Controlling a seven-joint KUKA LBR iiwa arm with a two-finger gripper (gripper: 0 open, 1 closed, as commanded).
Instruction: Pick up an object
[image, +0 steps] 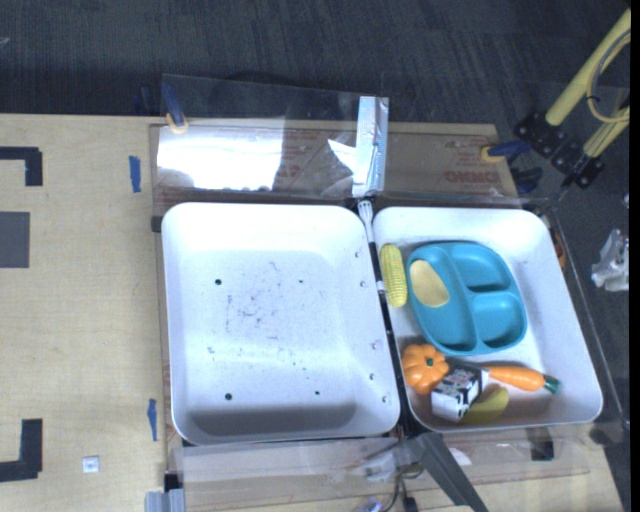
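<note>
Crowding is the main risk; every candidate object sits in the right bin (572, 300), the bin on the side the end effector comes in from; whether the end effector is spread or pressed together cannot be told. The carrot (515, 378), the orange pumpkin-like toy (424, 367), a small white-and-black box (453, 392) and a yellow-green piece (490, 402) are packed together, touching or nearly so, hard against the bin's near wall; a descent there could likely land on two items, or hit the rim; the corn (394, 275) lies along the wall shared with the left bin (270, 300), little room for a finger; the blue divided plate (490, 300) is wide and shallow, probably slipping from a pinch; the yellow piece (430, 285) lying in it looks flat, hard to get under.
</note>
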